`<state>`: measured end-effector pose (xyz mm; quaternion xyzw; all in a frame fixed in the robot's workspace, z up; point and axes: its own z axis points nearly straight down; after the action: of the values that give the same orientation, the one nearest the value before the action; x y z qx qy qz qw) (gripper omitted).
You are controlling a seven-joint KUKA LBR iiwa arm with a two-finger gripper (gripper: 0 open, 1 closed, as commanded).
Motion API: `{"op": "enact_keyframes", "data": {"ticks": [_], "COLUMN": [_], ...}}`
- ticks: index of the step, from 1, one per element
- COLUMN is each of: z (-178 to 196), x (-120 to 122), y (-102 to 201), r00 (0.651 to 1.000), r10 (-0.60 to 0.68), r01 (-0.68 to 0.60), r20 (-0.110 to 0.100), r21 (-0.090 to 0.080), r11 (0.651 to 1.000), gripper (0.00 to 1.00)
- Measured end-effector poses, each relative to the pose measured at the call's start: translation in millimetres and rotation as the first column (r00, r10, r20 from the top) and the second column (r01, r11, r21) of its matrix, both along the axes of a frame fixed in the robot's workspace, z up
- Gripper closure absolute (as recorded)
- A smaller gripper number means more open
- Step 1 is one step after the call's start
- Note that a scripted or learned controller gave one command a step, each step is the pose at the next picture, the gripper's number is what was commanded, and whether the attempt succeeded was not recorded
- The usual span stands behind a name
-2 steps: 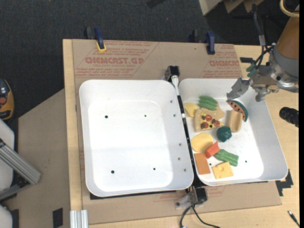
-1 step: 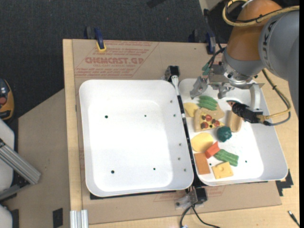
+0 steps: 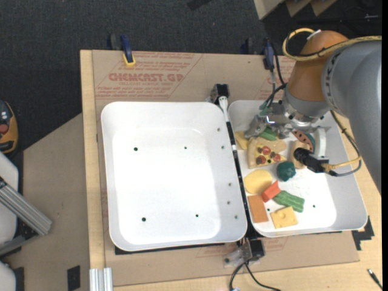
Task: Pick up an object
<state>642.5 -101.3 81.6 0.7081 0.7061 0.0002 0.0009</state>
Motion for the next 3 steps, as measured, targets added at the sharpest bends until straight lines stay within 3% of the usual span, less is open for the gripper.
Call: {"op": "enact_keyframes", "data": {"ticks": [1, 2, 3], "z": [17, 104, 103], "x": [2, -98, -142], "y": [1, 65, 80], "r00": [1.000, 1.000, 1.000], "r10": [0.002, 0.005, 0.002], "r01": [-0.002, -0.005, -0.002], "r20": [0.007, -0.013, -0.008], "r21": [-0.002, 0.004, 0.003], "r11": [1.000, 1.000, 1.000], "gripper": [1.00, 1.00, 1.00]}}
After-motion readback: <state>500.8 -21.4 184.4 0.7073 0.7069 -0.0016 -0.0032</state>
